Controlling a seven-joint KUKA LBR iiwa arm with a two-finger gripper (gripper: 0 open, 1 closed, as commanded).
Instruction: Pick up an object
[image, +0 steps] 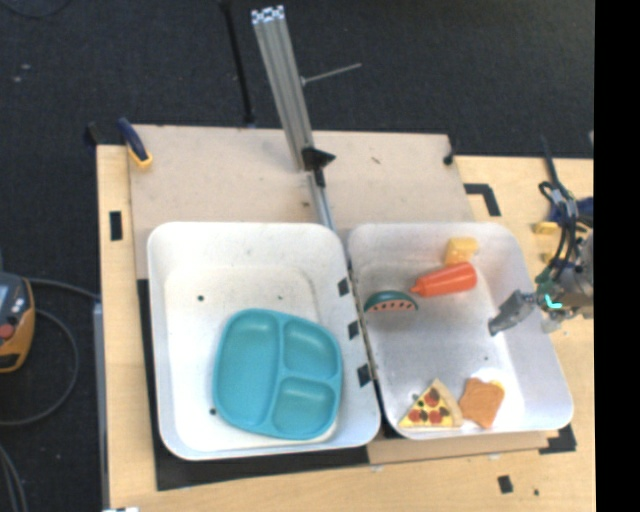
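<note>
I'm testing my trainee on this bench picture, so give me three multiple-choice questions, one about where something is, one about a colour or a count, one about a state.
1. Where does the divided plate lie?
A. In the left bin
B. In the right bin
C. On the bare bench

2. How many toy food pieces lie in the right bin?
A. Two
B. Five
C. Eight

3. What is between the fingers of the pincer?
A. The carrot
B. The pizza slice
C. Nothing that can be seen

Answers: 1 A, the turquoise plate sits inside the left bin. 2 B, carrot, yellow block, watermelon slice, pizza slice and orange piece. 3 C, the pincer hangs by the right bin's right edge, apart from every piece.
</note>
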